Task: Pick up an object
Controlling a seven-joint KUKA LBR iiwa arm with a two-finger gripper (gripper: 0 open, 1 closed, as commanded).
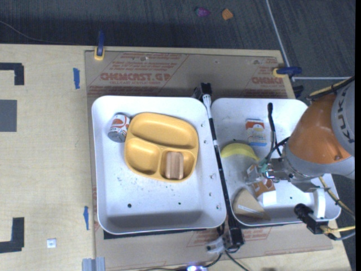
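Note:
My gripper (262,176) hangs low in the right bin (293,109), reaching in from the right under the orange wrist band. It sits just below a yellow-green rounded object (237,150) and directly over a small brown and white item (265,191). A tan wedge-shaped piece (247,203) lies at the bin's front left, close under the gripper. A small white carton with an orange label (256,131) stands further back. The gripper body hides whatever is right under it.
The left bin (152,213) holds a yellow divided tray (161,143) with a brown block (173,165) in one compartment, and a crushed can (118,127) at its back left. A black divider (215,157) runs between the bins.

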